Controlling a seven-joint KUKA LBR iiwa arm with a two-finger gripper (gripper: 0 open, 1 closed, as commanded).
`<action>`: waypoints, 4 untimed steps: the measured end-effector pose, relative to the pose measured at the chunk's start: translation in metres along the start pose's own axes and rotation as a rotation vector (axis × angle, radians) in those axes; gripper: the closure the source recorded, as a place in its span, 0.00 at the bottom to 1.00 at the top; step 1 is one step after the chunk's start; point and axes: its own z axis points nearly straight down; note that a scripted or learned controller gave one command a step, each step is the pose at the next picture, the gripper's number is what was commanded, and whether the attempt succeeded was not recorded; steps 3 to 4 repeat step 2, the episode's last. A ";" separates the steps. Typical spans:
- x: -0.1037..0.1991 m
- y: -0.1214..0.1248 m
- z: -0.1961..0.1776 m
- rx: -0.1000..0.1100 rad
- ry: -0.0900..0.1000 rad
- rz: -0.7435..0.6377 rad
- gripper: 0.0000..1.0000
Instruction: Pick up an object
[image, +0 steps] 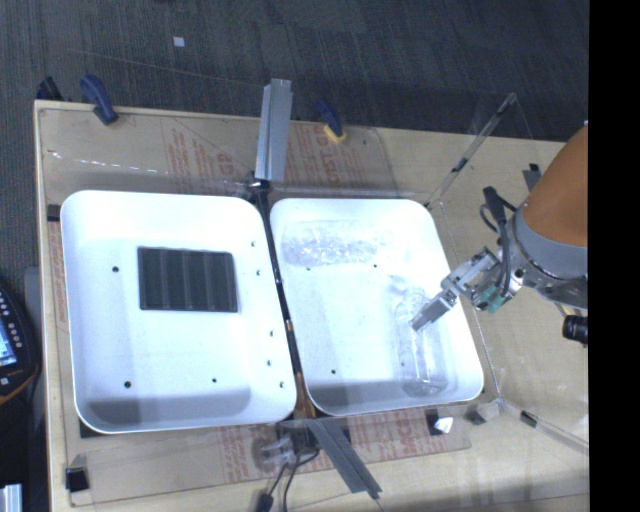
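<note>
A clear plastic bottle (418, 345) lies in the right bin (345, 385), close to its right wall, its length running from the middle of the bin down toward the near corner. The gripper (428, 313) hangs over the bottle's upper end, its tip slanting down and to the left from the grey arm (545, 255) that reaches in across the bin's right rim; how wide the jaws stand, and whether they have hold of anything, cannot be told from this angle. A second see-through item, crinkled and glinting (328, 245), rests near the far wall of the same bin, well apart from the bottle. The left bin (90, 400) holds a dark ribbed tray (188, 279), flat and left of centre. Blue clamps (98, 98) pin the board's (180, 150) far edge, and a grey metal bar (273, 130) stands between the two bins at the back
</note>
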 end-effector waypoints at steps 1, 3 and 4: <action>-0.016 0.023 0.042 0.001 0.002 -0.110 0.00; -0.029 0.041 0.066 0.000 0.002 -0.222 0.00; -0.029 0.041 0.066 0.000 0.002 -0.222 0.00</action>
